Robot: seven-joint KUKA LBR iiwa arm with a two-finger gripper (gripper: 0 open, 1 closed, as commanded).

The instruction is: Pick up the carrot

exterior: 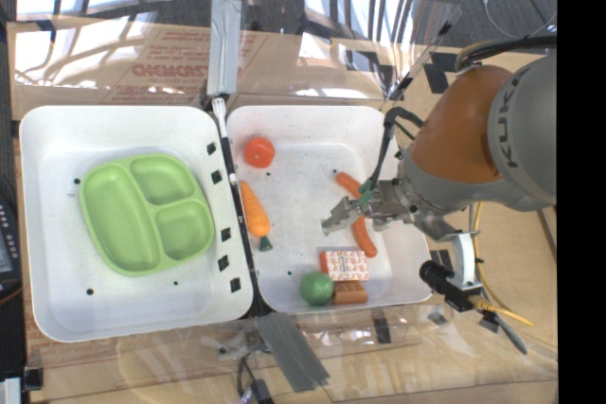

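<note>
Bench (pixel 114 71), two white bins. Hand (pixel 343 215) open, empty, over right bin (pixel 303 123); carrot (pixel 254 209) lies left. Shift left, straddle carrot mid-body, then close.

1. Bench (pixel 114 76): brown cardboard-like surface.
2. Left white bin (pixel 43 203) lies on it.
3. Right white bin (pixel 303 123) sits just beside it, rims touching.
4. Grey tape strip (pixel 223 43) behind the seam, another (pixel 294 353) in front.
</note>
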